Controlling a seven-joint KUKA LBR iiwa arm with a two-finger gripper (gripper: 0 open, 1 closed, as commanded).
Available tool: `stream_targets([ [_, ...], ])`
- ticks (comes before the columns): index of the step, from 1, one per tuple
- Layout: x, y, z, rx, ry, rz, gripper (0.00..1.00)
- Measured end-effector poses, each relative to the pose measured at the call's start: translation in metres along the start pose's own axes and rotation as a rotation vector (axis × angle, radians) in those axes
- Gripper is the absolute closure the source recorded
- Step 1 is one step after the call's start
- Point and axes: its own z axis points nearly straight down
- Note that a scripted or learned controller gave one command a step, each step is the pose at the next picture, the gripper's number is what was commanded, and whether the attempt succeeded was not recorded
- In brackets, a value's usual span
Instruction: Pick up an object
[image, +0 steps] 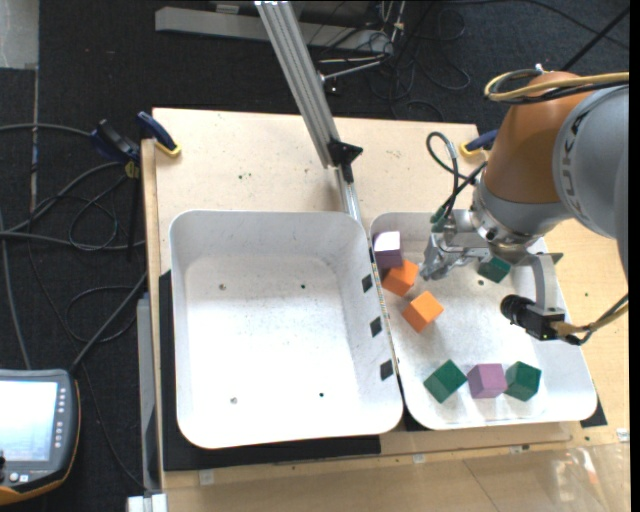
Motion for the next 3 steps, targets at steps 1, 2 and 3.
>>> stream_targets([
  [1,0.04,0.028,0.003,0.0,0.0,0.001,1.0],
  [2,0.093,0.046,-0.005,0.0,0.001,-0.001,1.0],
  [3,0.13,0.086,-0.014,-0.002,0.0,0.002,1.0],
])
